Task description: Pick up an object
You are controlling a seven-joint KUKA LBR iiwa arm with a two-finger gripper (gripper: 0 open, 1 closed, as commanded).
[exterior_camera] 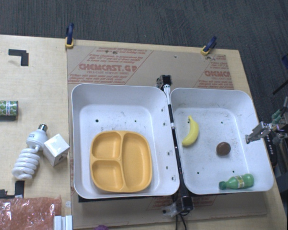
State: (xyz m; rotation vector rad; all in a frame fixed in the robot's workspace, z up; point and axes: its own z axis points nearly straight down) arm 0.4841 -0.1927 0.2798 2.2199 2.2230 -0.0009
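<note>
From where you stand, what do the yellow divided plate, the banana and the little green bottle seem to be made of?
The yellow divided plate looks like moulded plastic: uniform colour, rounded edges, a soft matte sheen. The banana has an even yellow with no spots, so it is probably a plastic toy, though real fruit can't be ruled out. The green bottle looks like glossy plastic, going by its bright highlights.

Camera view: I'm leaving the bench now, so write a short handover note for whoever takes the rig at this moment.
Gripper: at the right bin's right rim, nothing seen between its fingers.
Right bin holds a banana, a brown round object and a green bottle lying on its side near the front edge.
Left bin holds a yellow divided plate.
Done: nothing picked yet.
Left: move over one object, grasp it, lift.
</note>
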